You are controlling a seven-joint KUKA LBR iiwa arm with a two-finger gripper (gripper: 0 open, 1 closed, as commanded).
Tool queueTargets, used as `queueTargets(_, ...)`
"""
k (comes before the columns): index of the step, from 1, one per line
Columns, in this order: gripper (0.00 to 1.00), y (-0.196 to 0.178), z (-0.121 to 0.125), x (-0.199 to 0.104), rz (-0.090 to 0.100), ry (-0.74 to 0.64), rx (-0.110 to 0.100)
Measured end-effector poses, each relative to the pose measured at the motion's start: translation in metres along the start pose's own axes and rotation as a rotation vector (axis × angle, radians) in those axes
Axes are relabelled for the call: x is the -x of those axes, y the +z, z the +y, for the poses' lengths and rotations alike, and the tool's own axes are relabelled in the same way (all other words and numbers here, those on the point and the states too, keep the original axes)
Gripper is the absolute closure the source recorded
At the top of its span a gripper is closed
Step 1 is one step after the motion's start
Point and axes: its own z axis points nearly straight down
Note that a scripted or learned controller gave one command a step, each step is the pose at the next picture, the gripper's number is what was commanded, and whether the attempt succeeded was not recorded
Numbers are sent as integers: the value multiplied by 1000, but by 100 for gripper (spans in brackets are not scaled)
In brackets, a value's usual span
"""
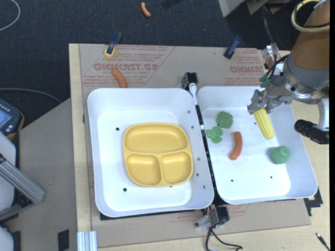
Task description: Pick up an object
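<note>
The main risk is judged to lie at the corn cob (264,123), the nearest candidate for the pick: it lies slanted in the right bin (298,190) just below the end effector (260,104), with its upper end touching or very nearly under the tool. If the end effector is lowered off the cob's axis, the rounded cob may be rolled or pushed aside rather than seized, and an empty closure could result. A tilted lift could also let it slip out by one end. Whether the end effector is released or clenched cannot be told here (the tip is too small and too much in shadow), and nothing can be seen held in it.

The arm (310,46) is reached in from the right, its wrist bent down over the bin's far part, the end effector low and close to the bin floor.

Further left of the end effector lie two green broccoli pieces (224,120), and below them a small sausage (236,145); a green round piece (279,154) sits below and slightly right. The yellow divided plate (157,154) rests well apart to the left, in the left bin (104,114).
</note>
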Motion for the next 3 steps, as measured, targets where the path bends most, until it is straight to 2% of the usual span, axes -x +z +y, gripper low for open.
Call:
queueTargets(1, 100, -2, -39, -25, 0, -1, 0)
queueTargets(2, 100, 17, -75, -62, 1, -2, -2)
queueTargets(3, 100, 1, -97, -87, 1, -3, 1)
